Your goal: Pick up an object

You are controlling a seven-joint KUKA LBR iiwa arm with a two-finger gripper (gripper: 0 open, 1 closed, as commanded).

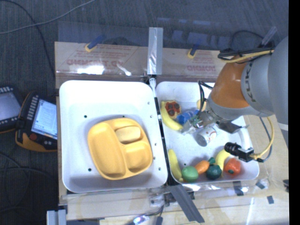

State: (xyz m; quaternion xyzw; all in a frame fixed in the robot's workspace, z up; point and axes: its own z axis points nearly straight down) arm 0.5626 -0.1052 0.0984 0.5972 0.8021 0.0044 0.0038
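Camera view, from above the bench: a grey KUKA arm point(269, 78) with an orange band reaches in from the right over the right-hand white bin point(251, 170), beside the left-hand white bin point(75, 125), which carries a yellow divided tray point(119, 146) lying at a slant on its floor. The gripper point(202, 124) hangs low over the middle of the right bin among the toy foods; whether it is spread or pressed together cannot be told from here, and nothing is plainly seen between its tips. Just left of it lie a yellow banana point(169, 120) along the bin's left wall, a red strawberry-like piece point(173, 108) and a blue item point(188, 115). Along the bin's front edge sit a second banana point(174, 163), a green fruit point(190, 173), an orange carrot point(202, 166), a dark green vegetable point(213, 171) and a red tomato point(232, 167), close together.
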